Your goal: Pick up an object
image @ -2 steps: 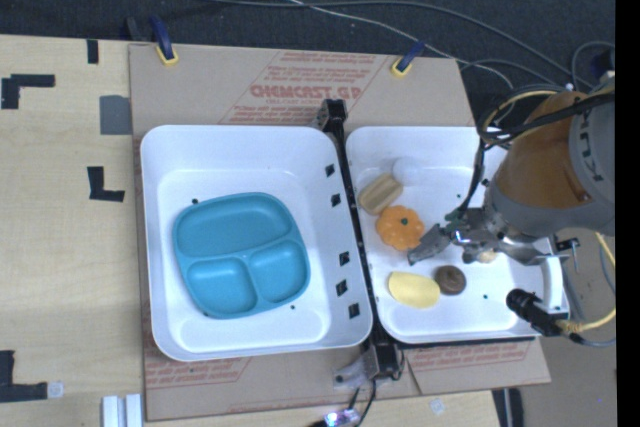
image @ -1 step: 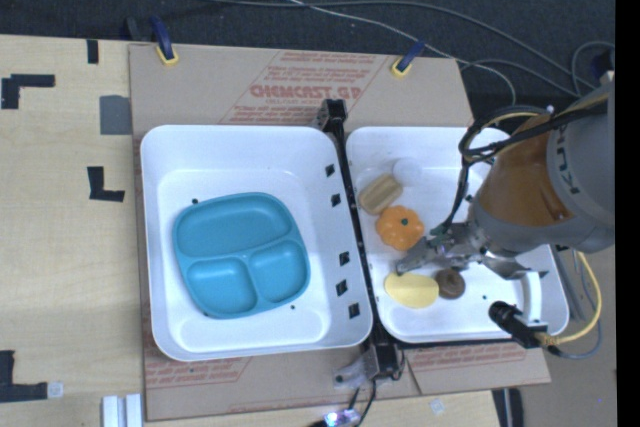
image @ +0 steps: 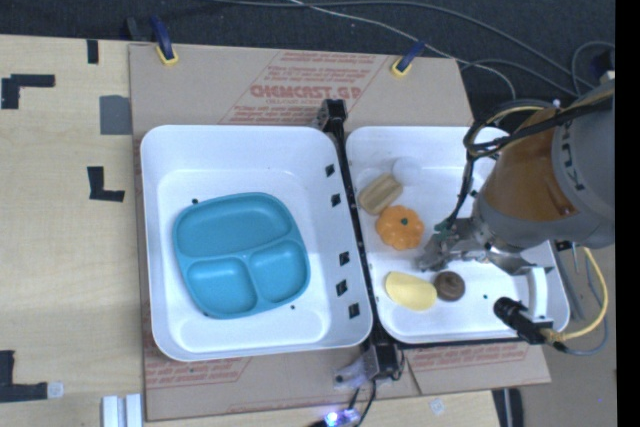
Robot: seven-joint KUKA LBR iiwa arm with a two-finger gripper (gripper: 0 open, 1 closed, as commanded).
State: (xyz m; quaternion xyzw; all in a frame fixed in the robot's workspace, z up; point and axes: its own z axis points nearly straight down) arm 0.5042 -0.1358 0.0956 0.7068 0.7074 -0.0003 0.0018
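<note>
One yellow lemon-shaped piece (image: 410, 291), long axis left-right beside the brown ball (image: 450, 286); jaws' state unclear.

Left bin (image: 160, 215): I see a blue divided plate (image: 241, 250) covering most of the floor; bare white strips run along the top and right walls.
Right bin (image: 420, 143): its upper part is open white floor, and so is the lower right corner.
Cluster: a tan piece (image: 380, 192), an orange fruit (image: 400, 227), a yellow piece (image: 410, 291) and a small brown ball (image: 450, 286) crowd the bin's left and middle.
Claw (image: 440, 250): it sits low between fruit and ball, tight gaps on both sides.
Arm (image: 545, 180): it blocks the bin's right side.
Divider: black clips (image: 345, 260) stud the shared wall.
</note>
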